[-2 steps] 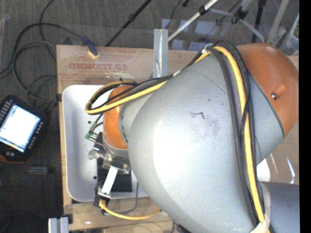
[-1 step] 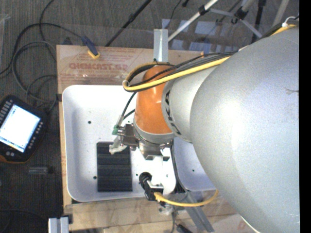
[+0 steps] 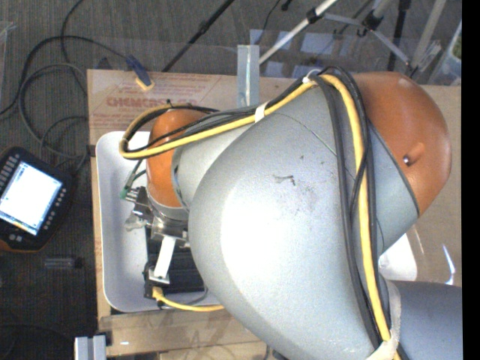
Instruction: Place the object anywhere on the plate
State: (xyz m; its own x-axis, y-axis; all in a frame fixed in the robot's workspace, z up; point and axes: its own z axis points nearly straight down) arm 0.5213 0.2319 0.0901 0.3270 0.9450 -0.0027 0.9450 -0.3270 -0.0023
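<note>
My grey arm [image 3: 300, 201] reaches across from the right and hides most of both bins. Its orange wrist band [image 3: 163, 163] hangs over the left white bin [image 3: 112, 223]. Below the band, the gripper [image 3: 142, 212] points down into the bin, close to its left wall. From this angle the wrist body covers the gripper's tip and whatever lies under it. A strip of bare white bin floor shows along the left and front edges.
A brown cardboard sheet [image 3: 180, 92] lies under the bins at the back. A teach pendant with a lit screen [image 3: 30, 201] rests on the floor to the left, with cables [image 3: 45, 73] trailing around it. A clear upright post [image 3: 249, 70] stands behind the bins.
</note>
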